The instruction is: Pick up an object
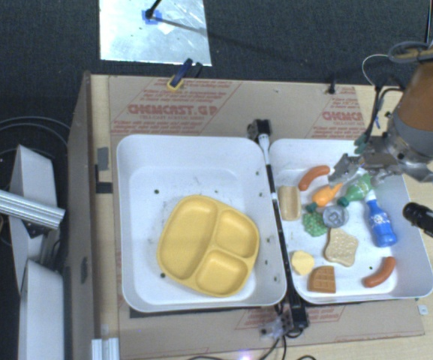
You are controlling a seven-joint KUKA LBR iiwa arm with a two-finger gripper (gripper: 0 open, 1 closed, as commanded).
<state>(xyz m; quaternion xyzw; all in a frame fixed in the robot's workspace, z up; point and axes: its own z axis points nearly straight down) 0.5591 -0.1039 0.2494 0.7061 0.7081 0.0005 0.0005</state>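
At the left of the frame, the left bin [137, 201] holds a yellow divided plate [208, 244], lying low in the bin and towards its right side. Across the divider, the right bin [419, 276] holds a scatter of toy food: a pale roll [288, 202] against the divider, a red sausage [313, 176] above it, an orange carrot [325, 195], a green leafy piece [315, 224], a grey round lid [335, 217], a slice of toast [341, 247], a yellow chip [302, 262], a brown waffle [322, 280], a blue bottle [380, 223] and a second sausage [379, 271] at the lower right.

The gripper [353, 172] sits at the upper middle of the right bin, on the arm [426, 103] entering from the right edge. The carrot lies just below and left of the gripper tip, its long axis running lower left to upper right, and looks the likeliest target. A green item [357, 190] is partly hidden under the gripper. Whether the gripper is spread or closed cannot be made out, since its metal parts blur together; nothing is visibly held.
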